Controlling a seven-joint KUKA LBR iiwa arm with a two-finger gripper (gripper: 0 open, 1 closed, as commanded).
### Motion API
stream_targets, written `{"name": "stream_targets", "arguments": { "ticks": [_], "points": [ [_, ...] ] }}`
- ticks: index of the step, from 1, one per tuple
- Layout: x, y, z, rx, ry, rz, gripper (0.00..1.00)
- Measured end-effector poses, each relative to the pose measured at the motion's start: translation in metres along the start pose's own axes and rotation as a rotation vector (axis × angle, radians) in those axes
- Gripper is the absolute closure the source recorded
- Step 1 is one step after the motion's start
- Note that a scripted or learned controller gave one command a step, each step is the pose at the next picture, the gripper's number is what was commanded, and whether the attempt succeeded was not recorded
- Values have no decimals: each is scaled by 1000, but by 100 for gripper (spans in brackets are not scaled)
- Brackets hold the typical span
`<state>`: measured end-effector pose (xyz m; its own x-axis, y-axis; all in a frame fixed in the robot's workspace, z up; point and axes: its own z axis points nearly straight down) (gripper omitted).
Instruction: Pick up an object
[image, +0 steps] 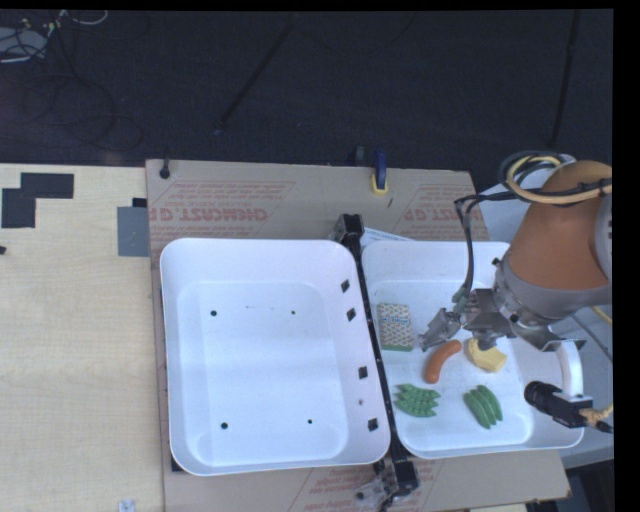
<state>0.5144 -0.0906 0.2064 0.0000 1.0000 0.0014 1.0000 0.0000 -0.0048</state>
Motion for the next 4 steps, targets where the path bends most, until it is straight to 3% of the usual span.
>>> {"name": "stream_targets", "arguments": {
  "ticks": [1, 2, 3, 4],
  "points": [
    [7, -30, 109, 0, -1, 2, 0],
    [6, -30, 101, 2, 1, 8, 100],
    [31, -16, -178, -21, -2, -4, 100],
    [60, -41, -68, 9, 0, 0, 100]
  ]
}}
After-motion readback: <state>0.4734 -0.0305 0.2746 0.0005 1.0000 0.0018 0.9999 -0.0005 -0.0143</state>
